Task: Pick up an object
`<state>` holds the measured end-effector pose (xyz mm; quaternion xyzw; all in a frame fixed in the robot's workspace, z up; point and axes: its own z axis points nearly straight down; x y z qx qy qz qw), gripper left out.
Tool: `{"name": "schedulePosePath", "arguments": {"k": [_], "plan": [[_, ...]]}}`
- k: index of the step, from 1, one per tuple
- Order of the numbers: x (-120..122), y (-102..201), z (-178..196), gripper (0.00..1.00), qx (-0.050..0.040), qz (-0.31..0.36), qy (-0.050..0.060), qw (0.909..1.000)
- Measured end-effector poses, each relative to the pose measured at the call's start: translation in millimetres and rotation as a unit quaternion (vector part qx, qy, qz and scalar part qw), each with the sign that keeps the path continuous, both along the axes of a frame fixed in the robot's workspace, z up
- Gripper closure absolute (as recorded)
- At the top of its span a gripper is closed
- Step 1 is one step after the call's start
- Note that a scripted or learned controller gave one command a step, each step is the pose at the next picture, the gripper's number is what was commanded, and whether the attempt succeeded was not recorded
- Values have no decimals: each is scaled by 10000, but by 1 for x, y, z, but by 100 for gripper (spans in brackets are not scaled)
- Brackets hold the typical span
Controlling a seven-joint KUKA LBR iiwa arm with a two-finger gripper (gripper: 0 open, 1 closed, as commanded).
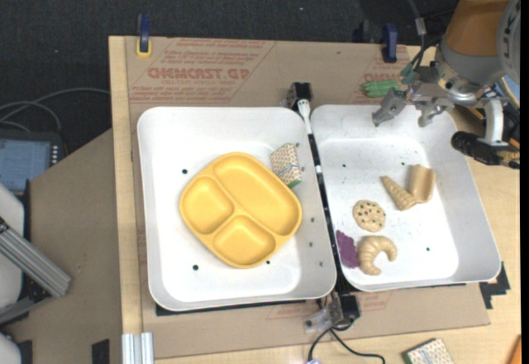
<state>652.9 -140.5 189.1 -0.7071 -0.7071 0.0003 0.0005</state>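
Note:
My gripper hangs over the far edge of the right bin, its two fingers spread open with nothing between them. Well below it in that bin lie a tan cone touching a beige roll. Nearer the front are a chocolate-chip cookie, a croissant and a small purple piece. In the left bin sits a yellow divided plate, with a small patterned object at its far right corner.
A green item lies on the cardboard bench just behind the right bin, left of the gripper. A black-and-white tool rests along the ridge between the bins. Blue clamps hold the board's far edge.

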Motion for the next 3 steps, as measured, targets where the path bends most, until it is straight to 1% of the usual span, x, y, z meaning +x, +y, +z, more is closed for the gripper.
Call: {"name": "schedulePosePath", "arguments": {"k": [1,2,3], "plan": [[-41,44,-110,0,15,11,39,10000],[-109,-8,-105,0,6,-28,31,10000],[-105,-5,-94,100,-2,-7,-8,10000]]}}
